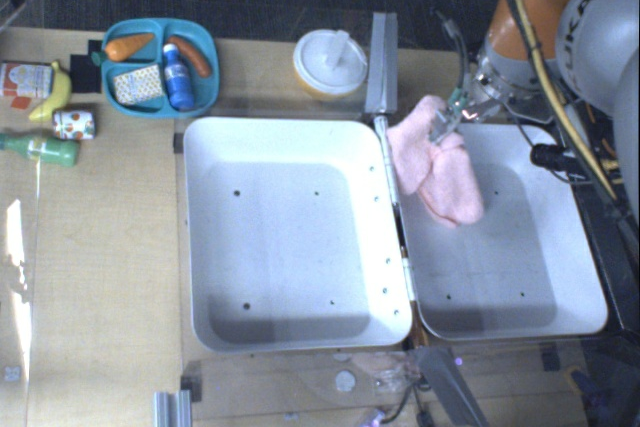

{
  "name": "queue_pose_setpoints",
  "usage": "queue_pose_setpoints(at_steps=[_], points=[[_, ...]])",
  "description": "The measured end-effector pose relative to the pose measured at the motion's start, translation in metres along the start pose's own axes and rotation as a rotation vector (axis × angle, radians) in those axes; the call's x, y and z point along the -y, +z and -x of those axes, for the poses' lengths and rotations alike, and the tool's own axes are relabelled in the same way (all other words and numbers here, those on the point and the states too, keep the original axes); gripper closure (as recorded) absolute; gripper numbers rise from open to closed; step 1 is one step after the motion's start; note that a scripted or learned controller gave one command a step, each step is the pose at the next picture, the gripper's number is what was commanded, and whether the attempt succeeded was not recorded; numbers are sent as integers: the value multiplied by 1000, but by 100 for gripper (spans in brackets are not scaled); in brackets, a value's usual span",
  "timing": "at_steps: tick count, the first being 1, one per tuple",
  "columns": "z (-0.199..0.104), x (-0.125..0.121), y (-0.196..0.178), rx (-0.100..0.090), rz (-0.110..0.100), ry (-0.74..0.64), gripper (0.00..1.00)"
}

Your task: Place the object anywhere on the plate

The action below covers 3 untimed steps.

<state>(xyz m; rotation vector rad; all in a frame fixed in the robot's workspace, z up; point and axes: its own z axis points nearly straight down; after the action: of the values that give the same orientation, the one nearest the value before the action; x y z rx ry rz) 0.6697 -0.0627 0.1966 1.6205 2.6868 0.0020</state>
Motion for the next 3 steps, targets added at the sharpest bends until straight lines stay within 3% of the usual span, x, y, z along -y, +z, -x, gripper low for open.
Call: queue_pose_setpoints(at_steps=[1,3], points=[[-1,-2,-29,0,2,-7,100],[-101,-28,-43,0,4,-813,100]])
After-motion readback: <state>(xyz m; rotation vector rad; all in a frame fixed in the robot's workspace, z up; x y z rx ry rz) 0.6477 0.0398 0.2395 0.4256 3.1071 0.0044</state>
